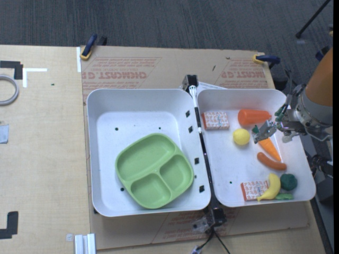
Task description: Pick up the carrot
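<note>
The carrot (271, 149) is a small orange tapered toy lying slantwise in the right bin (228, 187), near its right wall. My gripper (264, 132) hangs right over the carrot's upper end, reaching in from the right below the grey wrist. It is at or very near the carrot, but contact is not clear from this angle.
Around the carrot lie a yellow lemon (241, 136), a larger orange toy (253, 116), a reddish sausage (271, 162), a banana (270, 187), a dark green item (288, 181) and two small boxes (216, 120). The left bin (100, 142) holds a green divided plate (153, 170).
</note>
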